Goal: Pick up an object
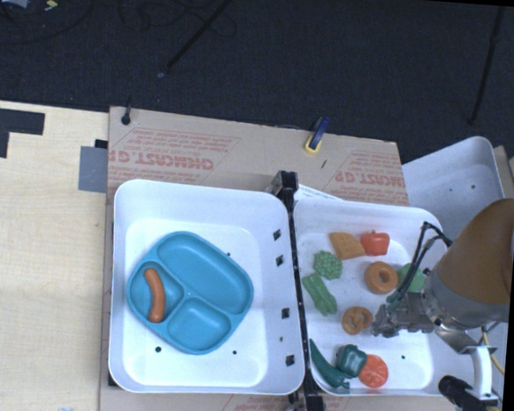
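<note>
The right bin (pixel 416 225) holds toy foods: an orange wedge (pixel 346 245), a red piece (pixel 374 243), a green leafy piece (pixel 327 264), a green pickle (pixel 320 294), a tan doughnut (pixel 380 277), a brown round piece (pixel 356 320), a teal-green piece (pixel 340 362) and a red-orange tomato (pixel 373 371). My gripper (pixel 388 323) reaches down from the right, just right of the brown round piece and below the doughnut. Its tips are dark and blurred against the bin floor. Nothing shows clearly between them.
The left bin (pixel 146 201) holds a blue divided plate (pixel 204 280) with an orange sausage (pixel 153 294) in its left compartment. A black divider (pixel 288 274) separates the bins. The arm's orange band (pixel 490 252) overhangs the right bin's right side.
</note>
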`<state>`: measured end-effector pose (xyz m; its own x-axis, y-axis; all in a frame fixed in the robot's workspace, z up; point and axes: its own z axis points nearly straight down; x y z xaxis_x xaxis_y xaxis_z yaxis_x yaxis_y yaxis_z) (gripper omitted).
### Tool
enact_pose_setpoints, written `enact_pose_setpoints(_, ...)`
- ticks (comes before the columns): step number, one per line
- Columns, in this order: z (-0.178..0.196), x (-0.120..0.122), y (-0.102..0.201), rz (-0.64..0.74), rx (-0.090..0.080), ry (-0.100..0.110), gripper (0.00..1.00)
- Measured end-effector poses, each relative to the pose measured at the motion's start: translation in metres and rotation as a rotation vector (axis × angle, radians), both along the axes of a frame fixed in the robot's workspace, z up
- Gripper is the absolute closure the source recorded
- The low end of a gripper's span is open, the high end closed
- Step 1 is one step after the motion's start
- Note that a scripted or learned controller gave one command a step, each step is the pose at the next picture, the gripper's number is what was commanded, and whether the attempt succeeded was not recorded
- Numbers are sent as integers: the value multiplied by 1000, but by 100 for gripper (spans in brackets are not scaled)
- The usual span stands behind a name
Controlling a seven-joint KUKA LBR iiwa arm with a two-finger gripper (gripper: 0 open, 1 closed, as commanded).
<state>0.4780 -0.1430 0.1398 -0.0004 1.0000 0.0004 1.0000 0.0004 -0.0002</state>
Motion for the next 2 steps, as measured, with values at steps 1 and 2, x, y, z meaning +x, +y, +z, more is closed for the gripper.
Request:
enact_pose_setpoints(1, 43, -5, 1, 0, 0, -1, 100)
enact_pose_setpoints(2, 90, -4, 1, 0, -1, -3, 100)
